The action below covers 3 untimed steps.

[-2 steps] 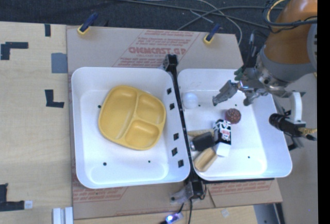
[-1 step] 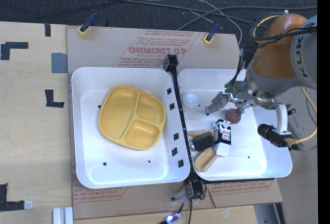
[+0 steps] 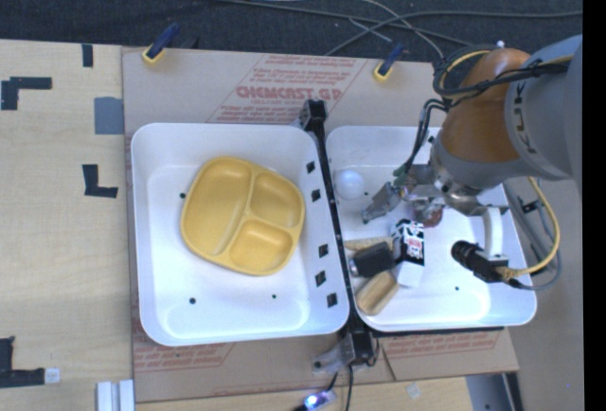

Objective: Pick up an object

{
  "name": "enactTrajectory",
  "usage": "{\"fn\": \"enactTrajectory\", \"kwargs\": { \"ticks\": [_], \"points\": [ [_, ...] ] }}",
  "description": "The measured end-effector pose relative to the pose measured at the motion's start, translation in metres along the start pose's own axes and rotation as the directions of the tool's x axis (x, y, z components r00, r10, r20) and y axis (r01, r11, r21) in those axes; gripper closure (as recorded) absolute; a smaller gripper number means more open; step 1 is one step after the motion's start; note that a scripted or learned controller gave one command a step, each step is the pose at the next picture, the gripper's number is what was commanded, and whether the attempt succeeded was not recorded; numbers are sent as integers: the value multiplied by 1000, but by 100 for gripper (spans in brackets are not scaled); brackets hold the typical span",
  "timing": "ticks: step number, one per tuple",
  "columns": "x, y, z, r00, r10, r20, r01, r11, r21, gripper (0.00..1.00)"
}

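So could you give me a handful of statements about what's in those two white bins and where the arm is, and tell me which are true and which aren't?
1. The yellow plastic tray with compartments lies in the left white bin. True.
2. The small white ball sits on the yellow tray. False: it lies in the right white bin, near the divider.
3. The grey arm with the orange band is over the right bin. True.
4. The tan wooden block lies in the left bin. False: it is in the right bin, at its near-left corner.
5. The yellow tray is stacked with other objects. False: its compartments hold nothing.
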<state>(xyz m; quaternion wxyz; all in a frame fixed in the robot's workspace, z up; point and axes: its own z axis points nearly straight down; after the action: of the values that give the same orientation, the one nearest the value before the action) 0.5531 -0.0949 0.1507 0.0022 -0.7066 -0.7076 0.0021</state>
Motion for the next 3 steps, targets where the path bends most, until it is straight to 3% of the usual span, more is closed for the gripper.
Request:
{"fn": "enactTrajectory", "kwargs": {
  "ticks": [1,2,3],
  "points": [
    [-4,3,43,1000,0,3,0,1000,-16,0],
    [-3,1,36,1000,0,1,0,1000,-11,100],
    [-3,0,-27,1000,0,1,0,1000,-9,100]
  ]
}}
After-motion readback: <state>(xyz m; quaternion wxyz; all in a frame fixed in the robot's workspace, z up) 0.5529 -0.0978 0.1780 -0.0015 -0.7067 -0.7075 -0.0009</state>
